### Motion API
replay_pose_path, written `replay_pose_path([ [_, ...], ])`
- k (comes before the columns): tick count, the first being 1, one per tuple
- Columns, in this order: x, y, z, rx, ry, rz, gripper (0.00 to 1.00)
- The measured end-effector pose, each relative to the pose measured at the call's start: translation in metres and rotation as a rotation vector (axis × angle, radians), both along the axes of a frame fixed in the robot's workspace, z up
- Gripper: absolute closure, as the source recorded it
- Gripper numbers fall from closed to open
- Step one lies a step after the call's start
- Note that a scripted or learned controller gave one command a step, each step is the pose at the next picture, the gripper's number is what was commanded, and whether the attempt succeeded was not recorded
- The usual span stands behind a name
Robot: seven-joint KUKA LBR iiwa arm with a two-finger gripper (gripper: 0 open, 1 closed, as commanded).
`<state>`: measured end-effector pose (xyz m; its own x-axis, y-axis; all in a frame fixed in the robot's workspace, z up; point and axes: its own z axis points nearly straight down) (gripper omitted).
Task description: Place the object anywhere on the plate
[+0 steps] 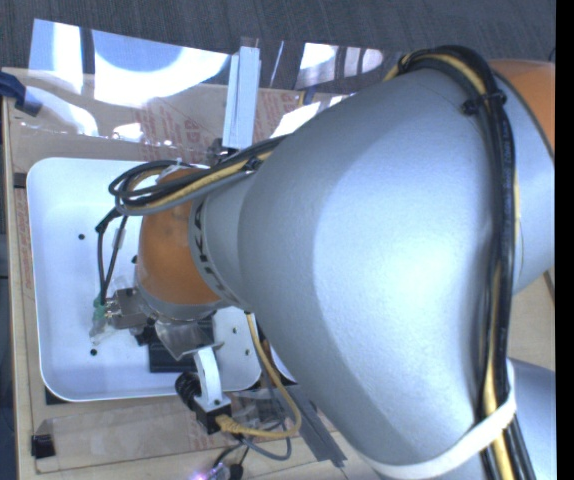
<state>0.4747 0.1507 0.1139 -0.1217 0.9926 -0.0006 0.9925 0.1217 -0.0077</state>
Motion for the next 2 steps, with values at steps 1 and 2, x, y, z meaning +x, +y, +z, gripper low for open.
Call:
replay_pose_path([
  [1,0.0207,-0.0909,0.1248,0.002,-0.007,-0.079,0.00],
  [2,0.0209,-0.0890,0.1339,0.002,-0.002,-0.070,1.00],
])
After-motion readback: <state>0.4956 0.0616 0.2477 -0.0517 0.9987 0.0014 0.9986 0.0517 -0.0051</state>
